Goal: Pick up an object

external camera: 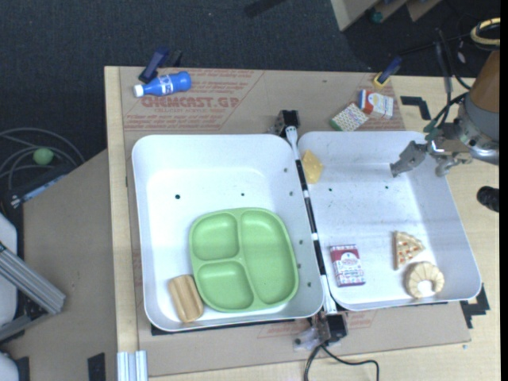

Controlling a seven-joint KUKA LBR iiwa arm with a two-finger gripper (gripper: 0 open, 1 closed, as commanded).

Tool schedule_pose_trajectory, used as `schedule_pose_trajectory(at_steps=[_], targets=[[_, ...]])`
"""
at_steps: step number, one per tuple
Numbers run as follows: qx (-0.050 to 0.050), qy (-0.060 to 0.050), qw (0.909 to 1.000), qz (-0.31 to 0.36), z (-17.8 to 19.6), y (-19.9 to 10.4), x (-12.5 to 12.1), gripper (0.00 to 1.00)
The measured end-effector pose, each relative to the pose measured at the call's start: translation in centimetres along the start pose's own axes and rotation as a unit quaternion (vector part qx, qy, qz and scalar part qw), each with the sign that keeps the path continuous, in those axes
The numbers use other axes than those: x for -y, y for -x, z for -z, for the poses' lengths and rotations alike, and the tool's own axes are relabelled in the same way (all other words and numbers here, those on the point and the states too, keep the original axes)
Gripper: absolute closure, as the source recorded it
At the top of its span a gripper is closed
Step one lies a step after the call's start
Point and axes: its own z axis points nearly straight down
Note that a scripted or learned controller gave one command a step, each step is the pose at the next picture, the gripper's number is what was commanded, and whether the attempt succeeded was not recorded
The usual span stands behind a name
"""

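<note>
Right bin [444,205], contents: yellow wedge [312,167] at far left corner; red packet [347,265] near front left; pizza slice [407,248] and croissant [422,279] touching or nearly so, front right. Left bin [159,213]: green divided plate [242,259], wafer [185,298] just beside it.

My claw [406,161]: at the right bin's far right, nothing between my fingers; whether they stand apart or together, I cannot tell.

Step, as I judge it: approach, no object chosen yet. Next move calls for travel toward the front items, then descent over one

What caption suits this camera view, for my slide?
Gripper poised over the right bin, above pizza slice, croissant and red box.
</note>
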Motion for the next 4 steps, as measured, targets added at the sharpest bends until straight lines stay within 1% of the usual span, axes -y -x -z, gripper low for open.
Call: schedule_pose_trajectory(at_steps=[1,2,3,4], targets=[[0.0,-0.001,1.0,-0.001,-7.7,2.9,6.4,0.0],[-0.001,-0.001,1.0,0.0,-11.1,-1.6,10.8,0.0],[0.0,0.0,1.0,-0.001,-10.1,-1.6,10.8,1.0],[-0.001,-0.001,1.0,0.0,-7.7,-3.3,12.0,1.0]])
